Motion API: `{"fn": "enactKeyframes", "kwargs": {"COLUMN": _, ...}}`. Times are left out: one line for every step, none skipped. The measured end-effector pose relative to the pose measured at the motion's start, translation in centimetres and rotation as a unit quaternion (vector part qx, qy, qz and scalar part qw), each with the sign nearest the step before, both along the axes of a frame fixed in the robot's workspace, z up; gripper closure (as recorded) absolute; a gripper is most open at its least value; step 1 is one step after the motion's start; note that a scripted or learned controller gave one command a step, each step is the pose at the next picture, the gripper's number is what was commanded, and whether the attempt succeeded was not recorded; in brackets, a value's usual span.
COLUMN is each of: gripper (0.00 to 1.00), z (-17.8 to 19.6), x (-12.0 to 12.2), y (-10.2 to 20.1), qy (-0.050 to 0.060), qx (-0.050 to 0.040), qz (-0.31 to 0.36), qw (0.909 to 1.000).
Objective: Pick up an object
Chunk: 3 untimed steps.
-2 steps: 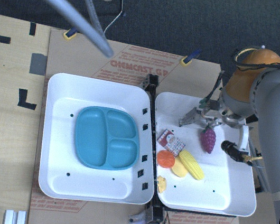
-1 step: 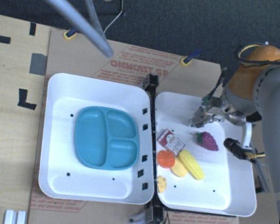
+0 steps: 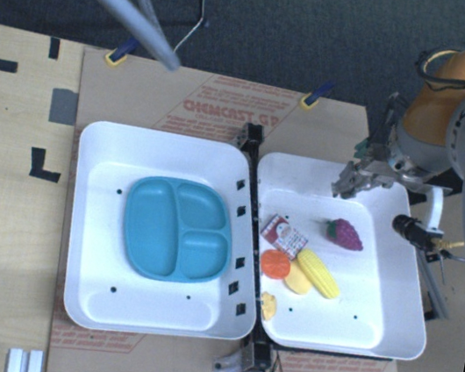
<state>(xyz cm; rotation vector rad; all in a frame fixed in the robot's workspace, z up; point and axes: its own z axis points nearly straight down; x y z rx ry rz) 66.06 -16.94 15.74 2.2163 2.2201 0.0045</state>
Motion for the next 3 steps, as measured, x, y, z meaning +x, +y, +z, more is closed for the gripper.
{"fn": "enactKeyframes", "kwargs": {"gripper": 1.0, "z": 5.5, "x": 0.5, "y": -0.9, "qy": 0.0, "qx": -0.0005, "qz": 0.0, "qw": 1.0}}
{"fn": "enactKeyframes", "kwargs": {"gripper": 1.0, "z": 6.8, "x": 0.5, "y": -0.8, "qy": 0.002, "qx": 0.0004, "qz": 0.0, "qw": 1.0}}
{"fn": "enactKeyframes", "kwargs": {"gripper": 1.0, "z": 7.1, "x": -0.7, "y": 3.7, "qy": 0.003, "qx": 0.001, "qz": 0.002, "qw": 1.0}}
